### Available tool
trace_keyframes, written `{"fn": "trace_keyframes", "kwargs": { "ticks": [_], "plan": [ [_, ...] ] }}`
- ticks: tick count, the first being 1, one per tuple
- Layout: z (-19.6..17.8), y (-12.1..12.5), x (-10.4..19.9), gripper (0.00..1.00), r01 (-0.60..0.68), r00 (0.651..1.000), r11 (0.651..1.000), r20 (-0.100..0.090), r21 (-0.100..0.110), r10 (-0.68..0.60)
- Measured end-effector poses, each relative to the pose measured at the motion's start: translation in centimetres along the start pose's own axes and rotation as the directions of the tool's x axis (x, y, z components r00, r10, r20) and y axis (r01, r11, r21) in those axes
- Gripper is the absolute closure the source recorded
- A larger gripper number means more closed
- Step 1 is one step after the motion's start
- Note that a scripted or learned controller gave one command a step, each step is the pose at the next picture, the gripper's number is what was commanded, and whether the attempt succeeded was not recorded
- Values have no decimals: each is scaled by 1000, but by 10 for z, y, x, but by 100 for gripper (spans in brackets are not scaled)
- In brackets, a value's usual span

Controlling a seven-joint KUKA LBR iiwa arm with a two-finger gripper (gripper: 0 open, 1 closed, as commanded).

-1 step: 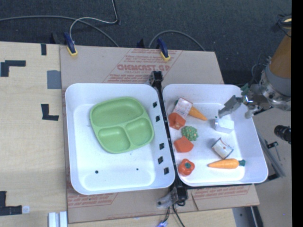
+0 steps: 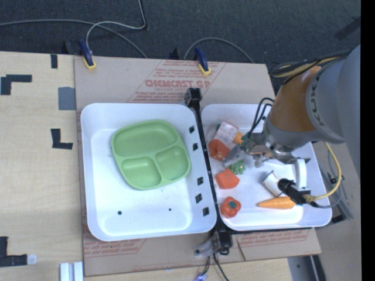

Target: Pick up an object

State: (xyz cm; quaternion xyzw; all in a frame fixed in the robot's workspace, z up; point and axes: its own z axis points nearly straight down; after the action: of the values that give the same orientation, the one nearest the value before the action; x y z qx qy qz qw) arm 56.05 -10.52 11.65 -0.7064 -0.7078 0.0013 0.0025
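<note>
While the arm [image 2: 304, 107] is reached into the right bin [image 2: 319, 218] from the right, the gripper [image 2: 241, 151] is lowered among the toy food; whether anything is grasped cannot be told. A broccoli piece [image 2: 237, 168] is seen just below it, a red piece [image 2: 218, 149] and a packet [image 2: 225, 132] beside it. Further out lie an orange wedge [image 2: 227, 179], a tomato [image 2: 231, 206] and a carrot [image 2: 276, 203]. A green divided plate [image 2: 151, 154] is set in the left bin [image 2: 94, 215].
</note>
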Motion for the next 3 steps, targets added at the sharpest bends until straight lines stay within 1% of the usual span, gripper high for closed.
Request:
{"fn": "trace_keyframes", "kwargs": {
  "ticks": [1, 2, 3],
  "plan": [
    [30, 58, -4, 0, 0, 1000, 1000, 2, -8, 0],
    [31, 100, -5, 0, -1, 1000, 999, 2, 43, 1],
    [23, 98, -5, 100, -1, 1000, 999, 3, 49, 1]
  ]
}}
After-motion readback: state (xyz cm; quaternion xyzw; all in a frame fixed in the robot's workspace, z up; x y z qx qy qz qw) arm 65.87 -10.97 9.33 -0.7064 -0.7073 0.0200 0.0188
